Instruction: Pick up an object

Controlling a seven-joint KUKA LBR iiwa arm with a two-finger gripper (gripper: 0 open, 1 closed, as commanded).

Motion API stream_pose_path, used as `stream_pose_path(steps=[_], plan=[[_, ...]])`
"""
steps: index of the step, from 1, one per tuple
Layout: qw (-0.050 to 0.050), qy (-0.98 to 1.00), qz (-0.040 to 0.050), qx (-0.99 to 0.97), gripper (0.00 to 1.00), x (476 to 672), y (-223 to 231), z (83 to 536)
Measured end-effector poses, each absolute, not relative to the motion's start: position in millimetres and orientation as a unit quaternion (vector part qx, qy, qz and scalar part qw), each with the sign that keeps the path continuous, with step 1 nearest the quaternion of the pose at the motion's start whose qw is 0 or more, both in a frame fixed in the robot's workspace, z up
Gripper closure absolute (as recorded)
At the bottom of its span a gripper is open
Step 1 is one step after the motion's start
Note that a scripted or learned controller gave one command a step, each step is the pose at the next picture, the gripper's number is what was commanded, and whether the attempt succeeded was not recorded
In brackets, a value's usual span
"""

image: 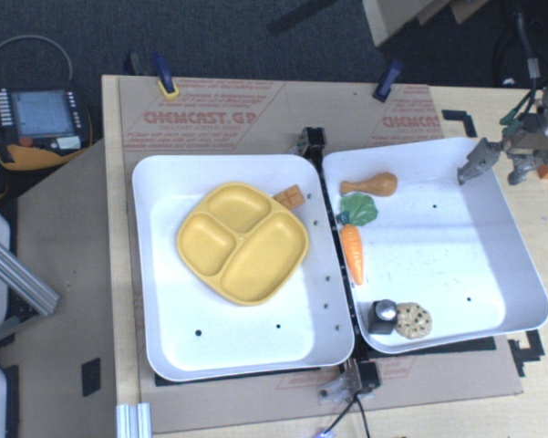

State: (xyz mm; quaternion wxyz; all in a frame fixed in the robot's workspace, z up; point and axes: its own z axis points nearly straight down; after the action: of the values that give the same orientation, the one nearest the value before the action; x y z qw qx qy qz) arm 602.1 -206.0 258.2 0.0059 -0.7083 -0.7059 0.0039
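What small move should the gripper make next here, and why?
Probably move left and down toward the carrot. The gripper sits at the right bin's far right corner with nothing between its fingers, while every object in that bin lies along its left side: drumstick, carrot, cookie. The carrot lies alone, apart from the wall, so it looks easiest.

Carrot (352, 253) (green-topped, perhaps plastic) lies along right bin's left wall.
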Motion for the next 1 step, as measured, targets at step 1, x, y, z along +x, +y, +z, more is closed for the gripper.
stream_pose_path(steps=[1], plan=[[0.0, -0.707, 0.0002, -0.707, 0.0, 604.6, -205.1, 266.2]])
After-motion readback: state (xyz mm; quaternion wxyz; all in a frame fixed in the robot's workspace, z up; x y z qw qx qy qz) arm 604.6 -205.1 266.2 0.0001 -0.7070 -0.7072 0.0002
